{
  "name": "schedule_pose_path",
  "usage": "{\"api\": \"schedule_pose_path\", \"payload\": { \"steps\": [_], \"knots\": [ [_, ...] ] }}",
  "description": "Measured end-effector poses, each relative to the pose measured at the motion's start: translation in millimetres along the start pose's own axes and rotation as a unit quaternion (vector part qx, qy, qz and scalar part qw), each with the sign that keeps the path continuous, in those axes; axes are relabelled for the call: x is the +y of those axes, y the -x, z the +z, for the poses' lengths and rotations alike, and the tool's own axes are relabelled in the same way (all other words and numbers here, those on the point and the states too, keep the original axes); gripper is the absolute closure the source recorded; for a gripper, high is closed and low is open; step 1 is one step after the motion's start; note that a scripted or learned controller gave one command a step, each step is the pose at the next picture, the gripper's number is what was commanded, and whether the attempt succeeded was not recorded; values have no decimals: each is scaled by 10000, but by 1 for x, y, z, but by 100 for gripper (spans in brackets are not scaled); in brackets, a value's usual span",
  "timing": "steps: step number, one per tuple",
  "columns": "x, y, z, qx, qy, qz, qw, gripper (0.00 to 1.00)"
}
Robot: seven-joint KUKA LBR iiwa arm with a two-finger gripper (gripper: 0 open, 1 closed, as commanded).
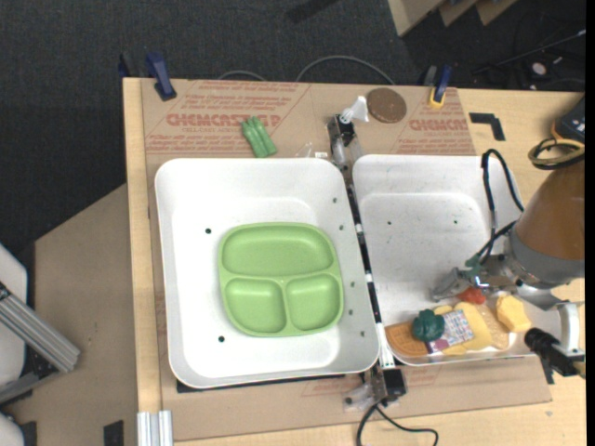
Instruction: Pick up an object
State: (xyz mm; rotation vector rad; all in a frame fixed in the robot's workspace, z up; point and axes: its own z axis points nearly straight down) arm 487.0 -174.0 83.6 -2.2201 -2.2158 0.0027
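Reaching in low over the right white plastic bin [409, 212], the grey metal two-finger gripper [453, 284] hangs just above a heap of small toys in the bin's near corner; whether it is apart or together I cannot tell. Beneath lie a dark green lumpy toy [428, 324], a yellow block [512, 312] and a printed flat packet [456, 329]. All look light; the block seems stiff, best pinched across its sides. A smooth green sectioned plate [279, 278] sits in the left bin.
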Motion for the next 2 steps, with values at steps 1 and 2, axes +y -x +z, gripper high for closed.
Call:
{"api": "schedule_pose_path", "payload": {
  "steps": [1,2],
  "knots": [
    [2,0,-12,-12,37,-5,10000,100],
    [12,-101,-106,-9,59,-50,10000,100]
  ]
}}
